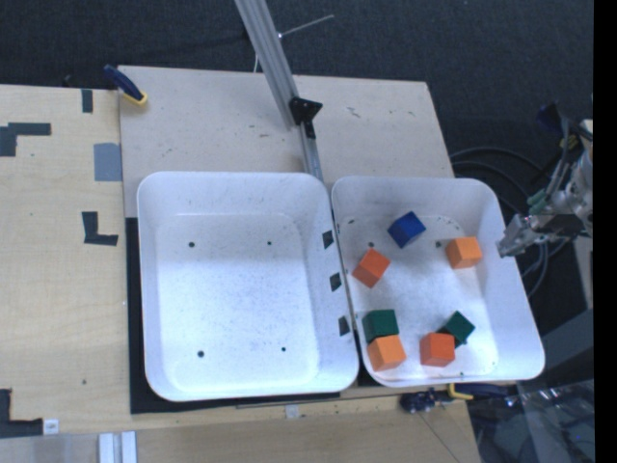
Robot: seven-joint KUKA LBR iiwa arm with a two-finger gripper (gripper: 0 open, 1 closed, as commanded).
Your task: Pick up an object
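Pre-grasp, nothing held.
Gripper (514, 236) just outside right bin (501, 210); orange cube (464, 252) at 8 o'clock; jaw state unreadable.

Open floor across the middle of the right shallow white plastic bin (482, 197), between the blue cube (407, 229) above and the dark green cube (458, 326) lower right. Crowded at the near wall: green block (380, 322) touching orange block (387, 352), red-orange cube (437, 348) just beside. Slanted grey metal pole (275, 56) over the bins' shared far corner.
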